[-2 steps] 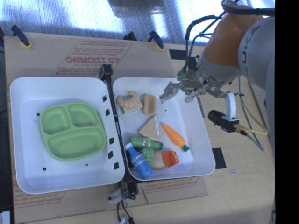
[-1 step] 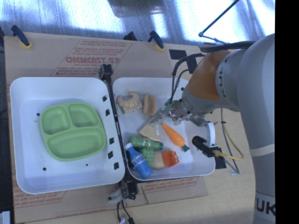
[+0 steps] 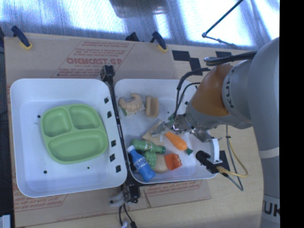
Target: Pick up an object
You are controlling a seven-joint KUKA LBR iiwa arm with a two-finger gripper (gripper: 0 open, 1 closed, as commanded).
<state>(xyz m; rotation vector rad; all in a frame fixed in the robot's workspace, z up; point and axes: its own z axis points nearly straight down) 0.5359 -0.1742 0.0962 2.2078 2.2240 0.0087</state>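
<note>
The grey arm with the orange band (image 3: 211, 96) reaches in from the right and bends down over the right-hand shallow white bin (image 3: 142, 87), its two-finger gripper (image 3: 167, 126) low among the items near the bin's middle. The jaws sit just beside the orange carrot-shaped toy with a green tip (image 3: 177, 141) and touch or nearly touch the pale tan wedge-shaped piece (image 3: 153, 133); whether they are parted or closed, and whether anything is between them, I cannot tell, since the wrist and cables crowd that spot. The carrot toy lies tilted, its green end pointing toward the bin's right wall. Toward the back of this bin rest a beige croissant-shaped toy (image 3: 131, 103) and, just beside it on the right, a tan hot-dog-bun-shaped toy (image 3: 151, 106). Along the front lie a dark green bottle-shaped toy (image 3: 148, 146) on its side, a blue plastic bottle with a white cap (image 3: 140, 163) against the front left corner, and a small red-orange crumpled packet (image 3: 173, 162). The left-hand shallow white bin (image 3: 23, 99) holds a light green divided plate with three compartments (image 3: 73, 133), lying flat. Both bins stand on a cardboard-covered worktop (image 3: 90, 56).
</note>
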